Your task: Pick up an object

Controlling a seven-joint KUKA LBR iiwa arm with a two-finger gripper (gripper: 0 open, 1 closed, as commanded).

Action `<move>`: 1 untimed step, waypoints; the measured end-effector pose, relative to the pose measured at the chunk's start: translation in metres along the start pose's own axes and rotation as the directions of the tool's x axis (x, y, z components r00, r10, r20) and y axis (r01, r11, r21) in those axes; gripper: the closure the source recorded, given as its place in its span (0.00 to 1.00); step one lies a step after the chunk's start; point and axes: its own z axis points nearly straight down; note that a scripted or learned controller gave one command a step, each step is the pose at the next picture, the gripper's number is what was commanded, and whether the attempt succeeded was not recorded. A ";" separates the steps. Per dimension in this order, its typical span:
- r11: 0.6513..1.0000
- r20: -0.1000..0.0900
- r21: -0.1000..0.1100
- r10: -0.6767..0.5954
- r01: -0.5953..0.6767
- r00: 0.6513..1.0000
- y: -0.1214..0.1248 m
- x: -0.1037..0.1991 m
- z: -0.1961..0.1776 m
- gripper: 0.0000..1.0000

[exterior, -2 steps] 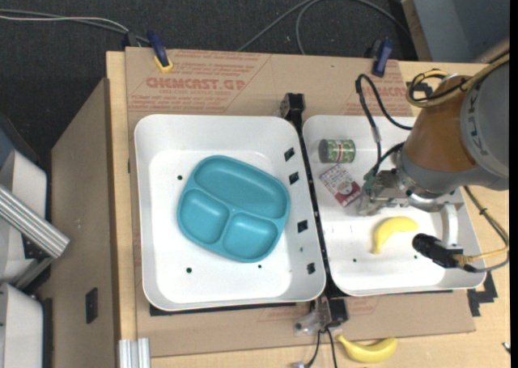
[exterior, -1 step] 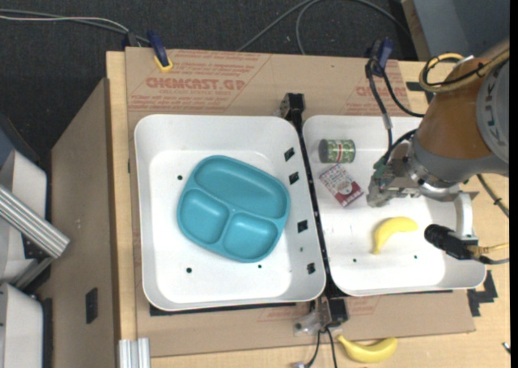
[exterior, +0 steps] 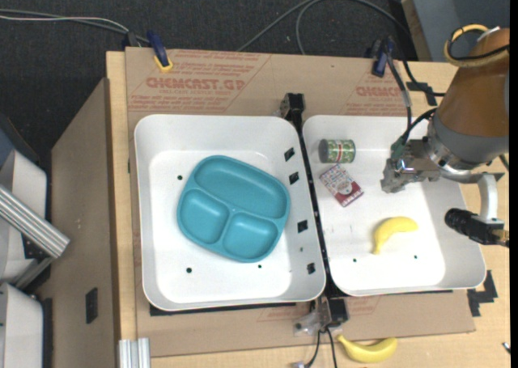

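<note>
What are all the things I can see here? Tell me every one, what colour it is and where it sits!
Shallow white plastic bins: 2, white, side by side on the bench, left and right.
Blue divided plastic plate: 1, teal blue, in the left bin.
Small green can: 1, green with a pale label, lying on its side, right bin's far part.
Small red and white packet: 1, right bin, just in front of the can.
Yellow toy banana: 1, right bin, near part.
Second yellow banana: 1, outside the bins, bench's near edge.
Blue clamps: 2, bench's far edge, and.
Robot arm: 1, orange and grey, from the right.
Gripper: 1, grey, over the right bin.
</note>
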 end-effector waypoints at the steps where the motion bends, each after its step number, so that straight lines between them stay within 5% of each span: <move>1: 1.000 0.000 -0.001 -0.001 0.001 1.000 0.007 0.006 -0.061 1.00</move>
